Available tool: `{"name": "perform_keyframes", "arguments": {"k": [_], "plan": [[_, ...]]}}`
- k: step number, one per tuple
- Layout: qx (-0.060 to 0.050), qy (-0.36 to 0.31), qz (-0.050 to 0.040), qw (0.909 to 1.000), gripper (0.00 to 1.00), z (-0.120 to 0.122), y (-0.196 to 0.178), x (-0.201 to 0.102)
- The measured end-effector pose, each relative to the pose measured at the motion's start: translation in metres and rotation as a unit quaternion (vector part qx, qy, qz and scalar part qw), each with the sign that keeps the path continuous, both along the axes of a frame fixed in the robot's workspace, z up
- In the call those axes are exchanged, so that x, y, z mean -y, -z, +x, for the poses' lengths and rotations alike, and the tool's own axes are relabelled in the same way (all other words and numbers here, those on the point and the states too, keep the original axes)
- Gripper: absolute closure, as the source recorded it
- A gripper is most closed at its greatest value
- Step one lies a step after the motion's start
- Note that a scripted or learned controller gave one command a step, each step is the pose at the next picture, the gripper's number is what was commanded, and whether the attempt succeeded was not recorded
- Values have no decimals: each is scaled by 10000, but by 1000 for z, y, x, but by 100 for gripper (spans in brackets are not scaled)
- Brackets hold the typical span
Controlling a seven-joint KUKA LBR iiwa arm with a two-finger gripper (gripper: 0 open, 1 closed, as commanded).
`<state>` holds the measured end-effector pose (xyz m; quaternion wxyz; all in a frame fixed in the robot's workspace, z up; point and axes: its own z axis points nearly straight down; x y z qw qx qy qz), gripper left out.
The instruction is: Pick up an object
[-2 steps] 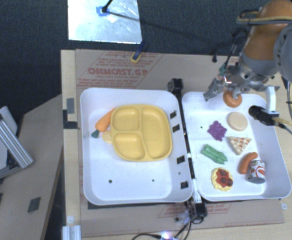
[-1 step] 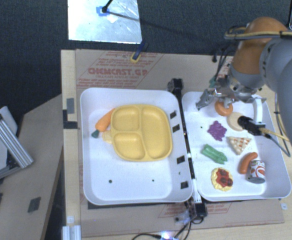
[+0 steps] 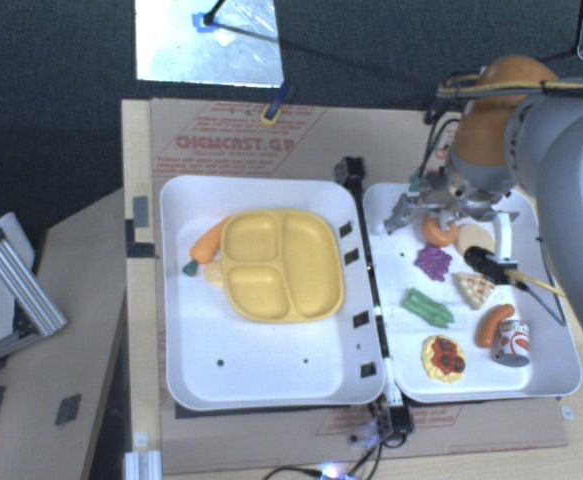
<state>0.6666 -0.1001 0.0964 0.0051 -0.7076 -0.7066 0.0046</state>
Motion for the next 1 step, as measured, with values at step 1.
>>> {"name": "perform_keyframes", "arguments": {"k": [1], "plan": [[1, -4, -4, 10000, 100, 0, -9, 1]]}}
